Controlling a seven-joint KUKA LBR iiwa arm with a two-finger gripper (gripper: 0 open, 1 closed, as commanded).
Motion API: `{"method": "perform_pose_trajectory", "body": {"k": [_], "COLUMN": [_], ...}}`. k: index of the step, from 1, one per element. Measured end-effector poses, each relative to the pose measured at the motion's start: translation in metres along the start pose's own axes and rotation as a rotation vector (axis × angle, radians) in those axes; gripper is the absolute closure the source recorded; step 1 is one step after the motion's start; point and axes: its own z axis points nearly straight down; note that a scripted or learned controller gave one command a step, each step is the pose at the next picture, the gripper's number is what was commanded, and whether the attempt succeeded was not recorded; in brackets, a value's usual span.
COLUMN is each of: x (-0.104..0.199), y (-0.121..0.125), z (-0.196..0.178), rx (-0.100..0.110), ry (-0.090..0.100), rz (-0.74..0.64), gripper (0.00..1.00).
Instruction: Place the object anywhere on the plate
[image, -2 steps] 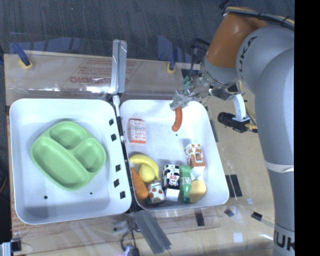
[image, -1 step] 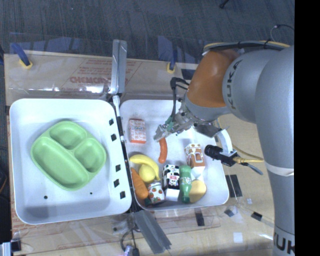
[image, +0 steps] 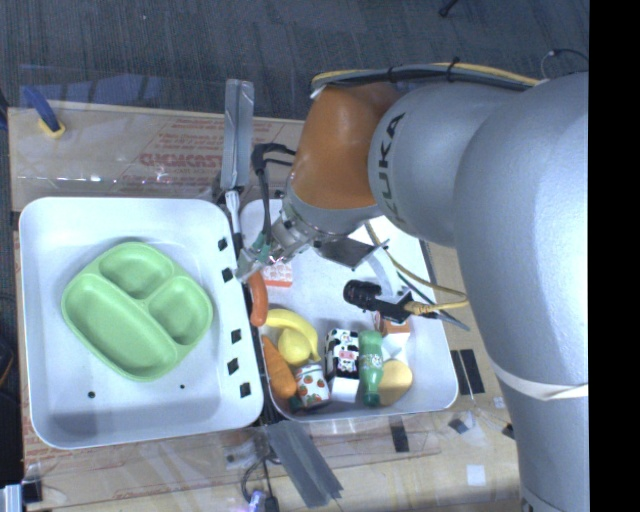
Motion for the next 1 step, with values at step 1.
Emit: {"method": "perform_pose_trajectory", "body": {"k": [1], "x": [0.0528], "y": [0.0087], "z": [-0.0391], "rx": [-0.001], "ry": [-0.002], "rz": [-0.107], "gripper": [1.0]}}
